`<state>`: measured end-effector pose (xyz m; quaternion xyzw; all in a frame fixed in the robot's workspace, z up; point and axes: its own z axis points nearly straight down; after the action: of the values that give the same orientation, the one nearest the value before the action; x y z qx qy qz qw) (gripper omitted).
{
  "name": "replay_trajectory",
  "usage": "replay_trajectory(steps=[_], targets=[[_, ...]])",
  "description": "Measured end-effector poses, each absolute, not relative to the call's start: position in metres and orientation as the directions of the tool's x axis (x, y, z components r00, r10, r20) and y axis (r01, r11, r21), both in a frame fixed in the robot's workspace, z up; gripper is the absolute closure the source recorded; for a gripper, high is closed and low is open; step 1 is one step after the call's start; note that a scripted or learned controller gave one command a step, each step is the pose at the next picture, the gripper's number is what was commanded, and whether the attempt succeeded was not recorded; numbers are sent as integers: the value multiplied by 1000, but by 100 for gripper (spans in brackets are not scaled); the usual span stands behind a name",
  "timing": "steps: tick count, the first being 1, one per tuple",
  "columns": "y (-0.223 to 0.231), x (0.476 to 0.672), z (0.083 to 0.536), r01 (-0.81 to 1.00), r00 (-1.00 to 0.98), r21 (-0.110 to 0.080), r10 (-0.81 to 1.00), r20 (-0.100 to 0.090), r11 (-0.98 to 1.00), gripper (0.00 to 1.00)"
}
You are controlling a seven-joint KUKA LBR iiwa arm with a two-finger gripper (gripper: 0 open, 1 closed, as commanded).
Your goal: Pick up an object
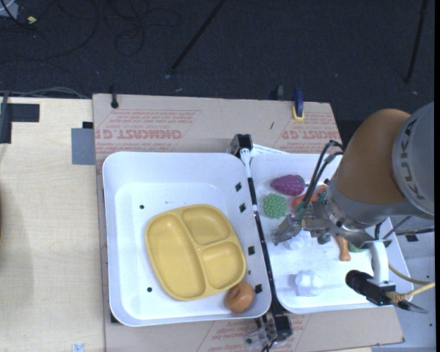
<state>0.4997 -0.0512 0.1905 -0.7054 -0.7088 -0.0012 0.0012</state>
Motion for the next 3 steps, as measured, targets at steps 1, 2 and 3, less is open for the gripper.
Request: replay_trajectory(steps=[1, 2, 3], targets=[[-19, 497, 432, 1000, -3, 12, 1000, -1, 3, 0], [113, 507, 436, 1000, -13, -4, 1000, 0, 13, 0], [160, 480, 435, 1000, -4, -8, 1000, -2, 4, 0]])
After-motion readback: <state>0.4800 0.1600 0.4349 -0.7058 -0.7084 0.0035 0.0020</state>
